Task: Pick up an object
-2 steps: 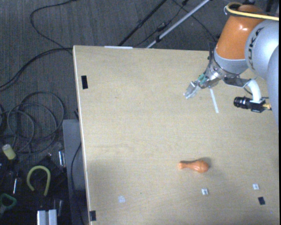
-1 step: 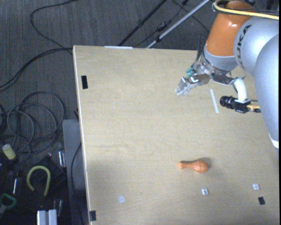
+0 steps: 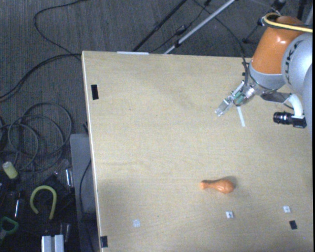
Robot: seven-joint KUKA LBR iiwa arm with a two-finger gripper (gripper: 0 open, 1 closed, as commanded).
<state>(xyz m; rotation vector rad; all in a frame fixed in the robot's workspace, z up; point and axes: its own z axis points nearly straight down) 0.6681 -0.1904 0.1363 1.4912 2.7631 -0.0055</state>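
I look down at a slant on a pale wooden desk [image 3: 147, 140] that takes up most of the view, with dark carpet floor [image 3: 37, 35] to its left and above it.

The one object on the desk is a small orange thing [image 3: 218, 186], shaped like a pear or a skittle. It lies flat on its side in the lower right part of the desk. Its long axis runs nearly level across the view, tilted slightly. The narrow neck points left; the fat rounded end points right and a little down.

My arm [image 3: 283, 56] reaches in from the upper right, grey with an orange band. Its pincer [image 3: 232, 109] hangs over the desk, aimed down and to the left. The two fingers stand spread apart, one slanting left and one slanting down, with nothing between them: it is released. The pincer is well apart from the orange thing, which lies below it in the view.

A few small dark and pale marks dot the desk: one black mark [image 3: 94, 92] near the upper left edge, several near the lower right corner.

On the floor, black cables [image 3: 31, 135] loop at the left, and a green hooked tool [image 3: 43, 198] lies below them.
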